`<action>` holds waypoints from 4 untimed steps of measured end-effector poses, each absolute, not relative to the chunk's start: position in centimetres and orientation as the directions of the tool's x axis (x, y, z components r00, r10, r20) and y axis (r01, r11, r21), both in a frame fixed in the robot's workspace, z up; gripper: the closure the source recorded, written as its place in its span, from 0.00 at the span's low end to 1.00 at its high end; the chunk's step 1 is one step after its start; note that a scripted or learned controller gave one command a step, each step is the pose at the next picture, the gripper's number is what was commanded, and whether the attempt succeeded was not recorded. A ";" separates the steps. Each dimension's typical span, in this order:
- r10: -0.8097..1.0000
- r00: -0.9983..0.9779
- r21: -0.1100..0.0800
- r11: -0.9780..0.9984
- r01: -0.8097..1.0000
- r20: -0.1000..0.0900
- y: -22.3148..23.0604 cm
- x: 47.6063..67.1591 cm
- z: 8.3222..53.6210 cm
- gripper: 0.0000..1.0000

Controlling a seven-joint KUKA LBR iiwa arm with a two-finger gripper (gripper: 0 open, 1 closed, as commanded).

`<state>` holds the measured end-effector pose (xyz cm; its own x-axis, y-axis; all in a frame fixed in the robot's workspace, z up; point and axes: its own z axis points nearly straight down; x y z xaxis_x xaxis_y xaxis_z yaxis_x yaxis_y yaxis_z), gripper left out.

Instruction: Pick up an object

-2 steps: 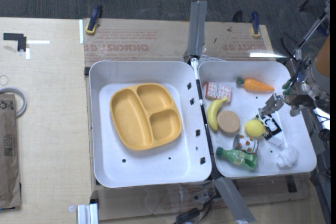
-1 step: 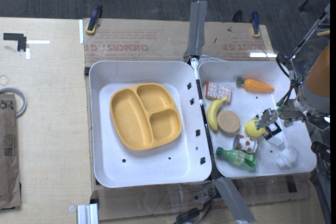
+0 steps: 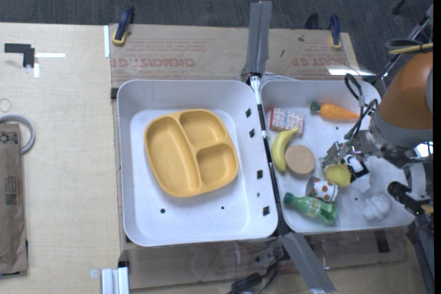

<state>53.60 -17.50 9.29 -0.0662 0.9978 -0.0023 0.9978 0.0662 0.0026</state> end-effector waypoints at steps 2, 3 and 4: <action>0.970 -0.243 0.001 0.243 0.970 -0.001 -20.5 55.0 15.1 0.00; 0.941 -0.337 0.000 0.337 0.941 0.000 -20.1 51.4 9.2 0.00; 0.943 -0.334 0.001 0.334 0.943 -0.002 -20.2 51.5 10.1 1.00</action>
